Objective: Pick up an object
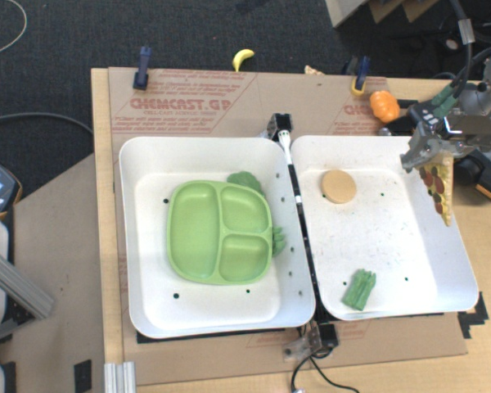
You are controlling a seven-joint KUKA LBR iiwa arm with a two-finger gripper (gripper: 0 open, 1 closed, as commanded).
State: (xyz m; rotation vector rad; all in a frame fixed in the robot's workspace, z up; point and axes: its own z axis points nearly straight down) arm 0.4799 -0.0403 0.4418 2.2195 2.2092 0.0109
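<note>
My gripper hangs over the right bin's far right rim, shut on the top of a toy pizza slice. The slice is yellow with red spots and dangles point-down, lifted off the bin floor. A tan round disc lies in the right bin's back left part. A small green ridged piece lies near that bin's front.
The left bin holds a green divided plate lying over a green leafy piece. An orange toy sits on the cardboard behind the right bin. A yellow banana lies beyond the board. Blue clamps grip its back edge.
</note>
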